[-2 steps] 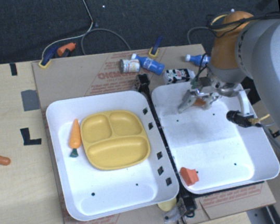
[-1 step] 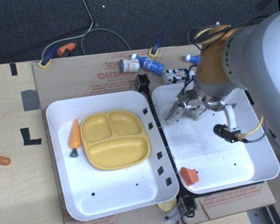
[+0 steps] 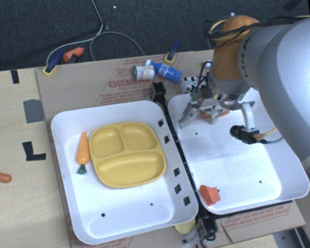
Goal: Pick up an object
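Now the two-finger gripper [image 3: 202,112] hangs low at the far end of the right white bin [image 3: 237,163] (fingers spread, nothing between them), while the small orange block [image 3: 209,194] sits at that bin's near left corner, well apart.

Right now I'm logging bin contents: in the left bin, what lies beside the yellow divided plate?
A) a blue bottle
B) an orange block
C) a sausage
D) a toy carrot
D: a toy carrot lies along the left edge of the yellow divided plate inside the left bin.
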